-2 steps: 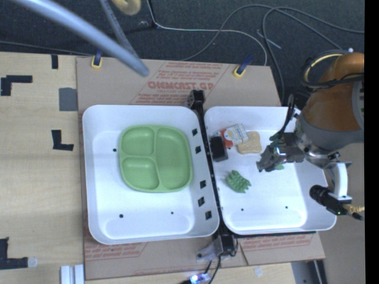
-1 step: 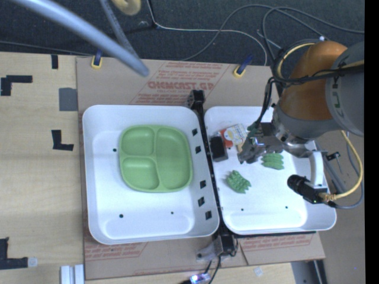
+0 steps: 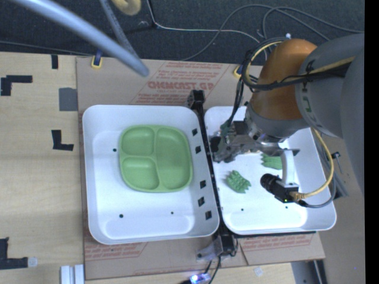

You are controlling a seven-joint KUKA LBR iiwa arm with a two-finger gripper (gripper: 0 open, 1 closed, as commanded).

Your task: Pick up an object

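Over the right bin point(image 3: 320, 218), your gripper point(image 3: 228, 148) is hanging near a green studded toy point(image 3: 238, 181). You cannot tell its finger state. A green divided plate point(image 3: 156, 158) is lying in the left bin point(image 3: 100, 218).

**One fixed camera above the desk**

A single camera looks down at a slant on the desk point(image 3: 35, 158), near enough that both bins sit mid-frame: left bin point(image 3: 98, 176) toward 9 o'clock, right bin point(image 3: 314, 215) toward 3 o'clock, where the arm point(image 3: 331, 70) enters.

Smooth matt green plastic divided plate point(image 3: 156, 158), glossy white plastic bins point(image 3: 100, 218), brown cardboard sheet point(image 3: 177, 81) beneath, knobbly green toy point(image 3: 238, 181)
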